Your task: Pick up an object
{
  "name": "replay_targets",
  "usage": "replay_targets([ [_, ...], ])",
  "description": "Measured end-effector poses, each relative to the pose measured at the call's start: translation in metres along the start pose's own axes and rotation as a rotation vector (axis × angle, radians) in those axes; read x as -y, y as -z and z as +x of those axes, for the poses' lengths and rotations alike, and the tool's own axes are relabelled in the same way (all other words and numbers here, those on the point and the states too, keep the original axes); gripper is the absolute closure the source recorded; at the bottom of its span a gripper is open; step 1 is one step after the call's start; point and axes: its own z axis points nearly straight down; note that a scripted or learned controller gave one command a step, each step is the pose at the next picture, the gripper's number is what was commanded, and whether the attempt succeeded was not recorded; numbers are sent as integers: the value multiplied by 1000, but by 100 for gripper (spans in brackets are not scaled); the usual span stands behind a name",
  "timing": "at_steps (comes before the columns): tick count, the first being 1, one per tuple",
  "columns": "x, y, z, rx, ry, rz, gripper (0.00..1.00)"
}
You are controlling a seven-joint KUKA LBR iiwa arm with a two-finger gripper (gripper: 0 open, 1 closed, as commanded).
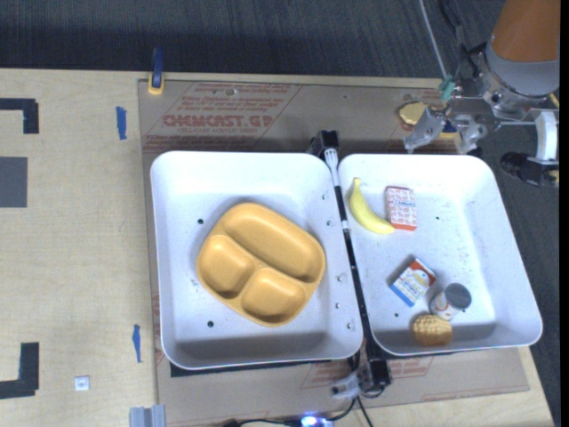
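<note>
Two white bins (169, 238): one yellow tray (260, 261), five small items; tool (442, 124) state unclear.

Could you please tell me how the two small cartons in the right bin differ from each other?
The upper carton lies beside the banana near the bin's far side; the lower carton lies nearer the front, by the can. The upper carton sits nearly square to the bin walls, while the lower carton is turned diagonally. The upper carton shows mostly red and white, the lower adds blue. Both are small, flat printed packs.
</note>
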Motion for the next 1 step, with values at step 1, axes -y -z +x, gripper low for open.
replay_targets([
  [1,-18,-181,14,2,2,-9,0],
])
